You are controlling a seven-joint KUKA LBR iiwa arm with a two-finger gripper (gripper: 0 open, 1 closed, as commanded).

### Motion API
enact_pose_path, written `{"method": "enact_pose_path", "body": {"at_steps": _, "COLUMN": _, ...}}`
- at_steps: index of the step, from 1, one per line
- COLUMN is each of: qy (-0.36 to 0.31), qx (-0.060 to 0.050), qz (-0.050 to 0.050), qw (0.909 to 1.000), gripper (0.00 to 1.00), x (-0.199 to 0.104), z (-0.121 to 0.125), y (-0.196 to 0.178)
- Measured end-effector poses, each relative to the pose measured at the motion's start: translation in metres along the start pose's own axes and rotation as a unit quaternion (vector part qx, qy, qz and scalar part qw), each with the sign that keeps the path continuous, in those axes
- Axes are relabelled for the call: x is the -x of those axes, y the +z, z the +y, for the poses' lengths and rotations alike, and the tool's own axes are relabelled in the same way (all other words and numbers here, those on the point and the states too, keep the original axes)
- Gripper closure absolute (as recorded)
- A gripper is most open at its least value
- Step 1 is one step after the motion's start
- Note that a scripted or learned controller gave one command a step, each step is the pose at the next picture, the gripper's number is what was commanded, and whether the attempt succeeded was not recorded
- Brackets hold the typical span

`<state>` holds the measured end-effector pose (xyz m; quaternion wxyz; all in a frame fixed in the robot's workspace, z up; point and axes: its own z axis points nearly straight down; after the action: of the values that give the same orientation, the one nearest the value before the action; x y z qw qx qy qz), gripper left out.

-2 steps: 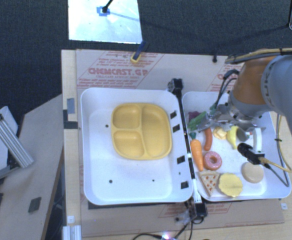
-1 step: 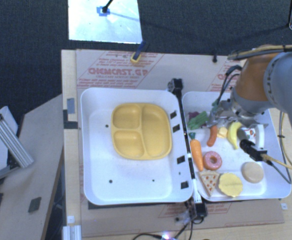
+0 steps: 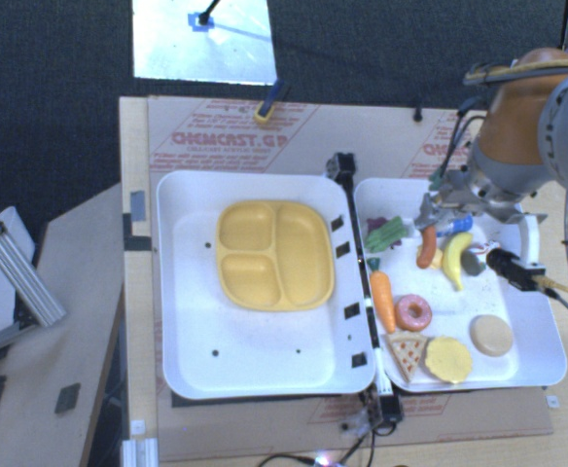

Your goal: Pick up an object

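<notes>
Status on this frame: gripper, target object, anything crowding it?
Gripper low over the right bin, finger state unclear. Nothing seen held. Hot dog just below it; banana and green toy close beside.

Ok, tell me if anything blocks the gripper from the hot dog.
Nothing visible does. The gripper hangs right above the hot dog in the right bin. The banana lies close on its right, the green toy on its left; both could crowd the fingers.
</notes>
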<state>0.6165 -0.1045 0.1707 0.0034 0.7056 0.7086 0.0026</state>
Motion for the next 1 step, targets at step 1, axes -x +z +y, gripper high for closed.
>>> {"method": "enact_pose_path", "body": {"at_steps": 1, "qy": 0.0, "qx": 0.0, "qz": 0.0, "qw": 1.0, "gripper": 1.0, "x": 0.0002, "z": 0.0025, "y": -0.0545}}
